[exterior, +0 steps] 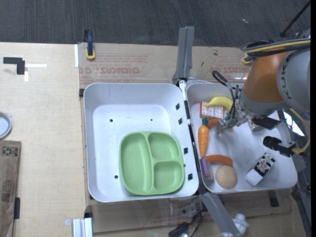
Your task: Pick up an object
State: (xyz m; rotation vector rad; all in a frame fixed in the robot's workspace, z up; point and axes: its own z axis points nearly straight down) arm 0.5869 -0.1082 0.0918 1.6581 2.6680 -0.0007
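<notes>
Round bun in right bin; tool low beside banana

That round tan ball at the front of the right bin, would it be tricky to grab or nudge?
Probably. The tan ball looks round and smooth, so it would likely roll if pushed. It lies close beside the orange sausage-shaped toy, which might block a clean grip. Its curved sides might slip from a pincer.

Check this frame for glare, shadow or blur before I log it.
Camera view: lighting even and soft; the white left bin is bright but keeps its detail; the green tray and carrot are sharp; the end effector is small and dark against the right bin, hard to read; the arm looks slightly soft.
</notes>
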